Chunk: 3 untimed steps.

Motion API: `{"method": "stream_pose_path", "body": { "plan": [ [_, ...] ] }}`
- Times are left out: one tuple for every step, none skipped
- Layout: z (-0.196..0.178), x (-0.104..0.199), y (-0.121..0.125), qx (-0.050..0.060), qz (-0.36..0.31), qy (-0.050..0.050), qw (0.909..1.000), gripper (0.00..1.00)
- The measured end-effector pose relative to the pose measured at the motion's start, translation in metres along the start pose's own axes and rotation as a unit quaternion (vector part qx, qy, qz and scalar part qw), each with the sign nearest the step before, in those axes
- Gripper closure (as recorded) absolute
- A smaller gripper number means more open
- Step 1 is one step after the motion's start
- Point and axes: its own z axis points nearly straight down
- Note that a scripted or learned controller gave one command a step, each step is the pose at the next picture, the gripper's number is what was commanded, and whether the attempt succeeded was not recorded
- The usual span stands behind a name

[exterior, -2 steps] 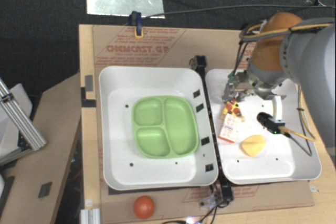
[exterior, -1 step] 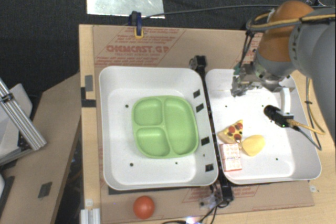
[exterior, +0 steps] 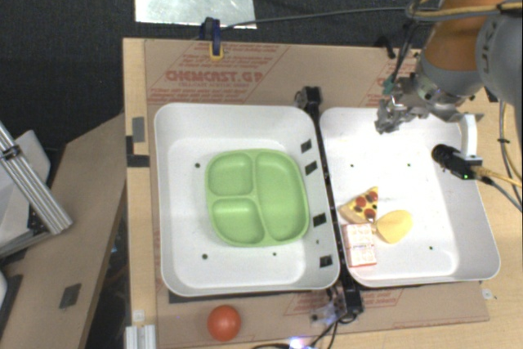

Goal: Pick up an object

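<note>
Behind the bins, the brown board (exterior: 214, 76) reads "CHEMCAST"; the claw's (exterior: 386, 123) grip state cannot be told.

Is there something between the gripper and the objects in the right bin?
Nothing visible. The gripper hangs over the right bin's far part; bare white floor separates it from the pizza slice, yellow piece and small packet.

End effector (exterior: 391, 120) (arm bent) aloft
</note>
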Motion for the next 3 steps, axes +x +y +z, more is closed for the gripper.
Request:
{"method": "stream_pose_path", "body": {
  "plan": [
    [-0.065, -0.001, 0.000, 0.000, -0.001, 0.000, 1.0000, 1.00],
    [-0.067, -0.001, 0.001, 0.002, -0.002, 0.000, 1.0000, 1.00],
    [-0.054, 0.059, -0.010, 0.004, -0.004, 0.002, 1.0000, 1.00]
  ]
}}
